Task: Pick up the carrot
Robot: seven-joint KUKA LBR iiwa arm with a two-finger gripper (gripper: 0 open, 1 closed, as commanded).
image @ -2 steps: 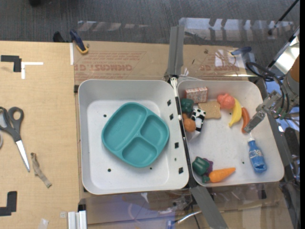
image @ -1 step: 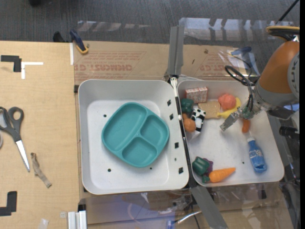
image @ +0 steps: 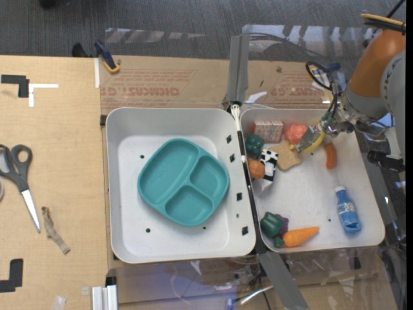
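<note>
Judging the carrot (image: 301,236) light, stiff and smooth, best pinched across its thick middle; cannot tell pincer (image: 321,134) opening, hovering well apart.

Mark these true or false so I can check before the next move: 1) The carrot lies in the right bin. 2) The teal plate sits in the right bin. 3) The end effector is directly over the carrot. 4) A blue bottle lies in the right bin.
1) True: the carrot lies near the right bin's front edge.
2) False: the teal plate sits in the left bin.
3) False: the end effector is at the bin's far side, well away from the carrot.
4) True: the blue bottle lies near its right wall.
</note>
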